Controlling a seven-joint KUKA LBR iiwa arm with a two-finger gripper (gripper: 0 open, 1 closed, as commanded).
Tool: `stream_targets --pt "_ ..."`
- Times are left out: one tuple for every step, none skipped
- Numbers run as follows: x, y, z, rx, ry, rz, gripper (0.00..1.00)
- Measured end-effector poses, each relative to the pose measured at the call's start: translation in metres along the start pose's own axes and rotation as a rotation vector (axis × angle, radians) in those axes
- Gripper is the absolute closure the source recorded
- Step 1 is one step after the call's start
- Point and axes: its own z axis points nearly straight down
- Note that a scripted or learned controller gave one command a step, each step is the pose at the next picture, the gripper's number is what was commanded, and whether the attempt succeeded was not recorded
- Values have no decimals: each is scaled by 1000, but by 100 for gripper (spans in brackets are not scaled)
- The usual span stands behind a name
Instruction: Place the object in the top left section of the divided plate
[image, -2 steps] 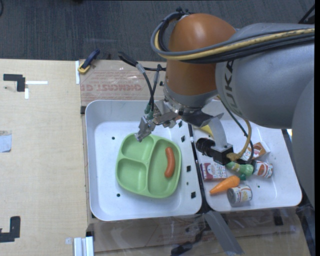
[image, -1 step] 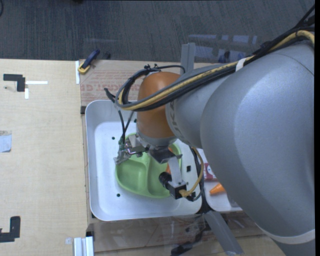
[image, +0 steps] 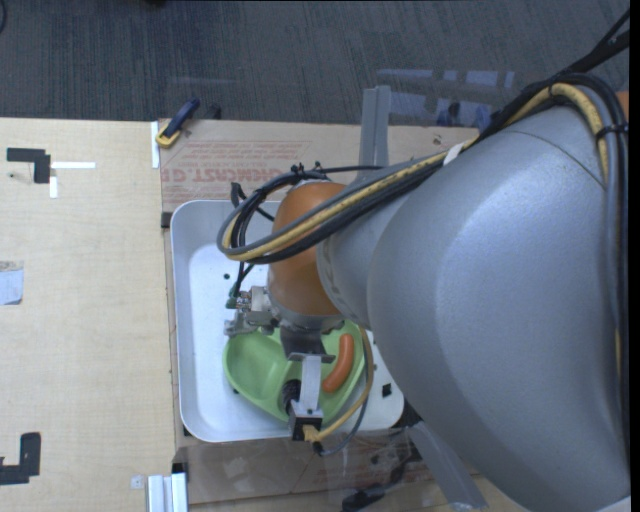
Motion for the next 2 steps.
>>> stream_targets --pt "20 -23 -61 56 -28 137 0" --pt "16 -27 15 49 -31 305 0"
